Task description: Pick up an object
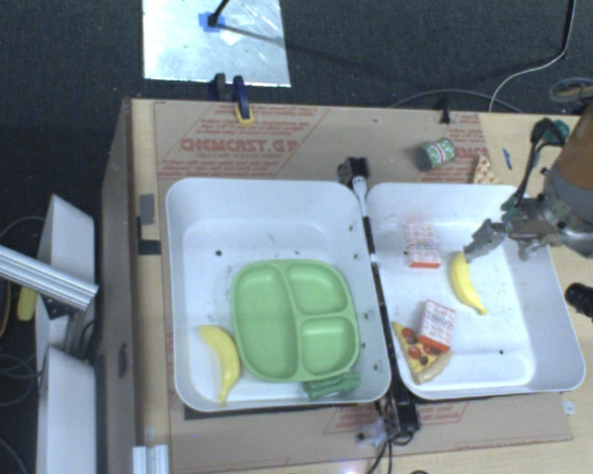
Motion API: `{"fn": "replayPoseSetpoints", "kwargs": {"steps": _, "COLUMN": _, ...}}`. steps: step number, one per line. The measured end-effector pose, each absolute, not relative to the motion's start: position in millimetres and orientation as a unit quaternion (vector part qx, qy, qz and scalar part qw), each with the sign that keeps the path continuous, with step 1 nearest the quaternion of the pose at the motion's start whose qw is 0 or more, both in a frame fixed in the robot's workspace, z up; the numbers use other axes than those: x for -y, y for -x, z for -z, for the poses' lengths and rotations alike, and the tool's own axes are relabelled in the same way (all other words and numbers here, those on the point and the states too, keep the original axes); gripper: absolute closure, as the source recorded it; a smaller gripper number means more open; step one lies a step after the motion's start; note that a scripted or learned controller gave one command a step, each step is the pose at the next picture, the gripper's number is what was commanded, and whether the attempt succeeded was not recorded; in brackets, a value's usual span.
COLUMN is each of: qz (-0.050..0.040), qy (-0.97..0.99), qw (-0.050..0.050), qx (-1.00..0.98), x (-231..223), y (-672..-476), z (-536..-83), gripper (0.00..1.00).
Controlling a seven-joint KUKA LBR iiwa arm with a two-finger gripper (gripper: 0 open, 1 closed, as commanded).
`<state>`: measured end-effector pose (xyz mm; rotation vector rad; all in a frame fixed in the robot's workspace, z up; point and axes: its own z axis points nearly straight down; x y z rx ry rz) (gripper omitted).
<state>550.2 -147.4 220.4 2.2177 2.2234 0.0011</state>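
Your gripper point(504, 233) hangs over the right bin point(534, 363), and whether it is spread or clenched you cannot tell. Just beside its tip lies the banana point(465, 282), with a small carton point(436, 325) nearby.

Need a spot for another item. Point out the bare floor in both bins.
Left bin: bare strip behind the green plate; its front is crowded by that plate, a banana and a green item. Right bin: bare front right corner, right of the small carton and pizza slice.
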Motion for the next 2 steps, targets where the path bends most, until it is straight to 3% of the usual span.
{"fn": "replayPoseSetpoints", "kwargs": {"steps": 1, "qz": 0.0000, "qy": -0.707, "qw": 0.000, "qx": -0.707, "x": 160, "y": -573.4, "z": -87, "gripper": 0.00}}
{"fn": "replayPoseSetpoints", "kwargs": {"steps": 2, "qz": -0.0008, "qy": -0.707, "qw": 0.001, "qx": -0.708, "x": 160, "y": -574.5, "z": -98, "gripper": 1.00}}
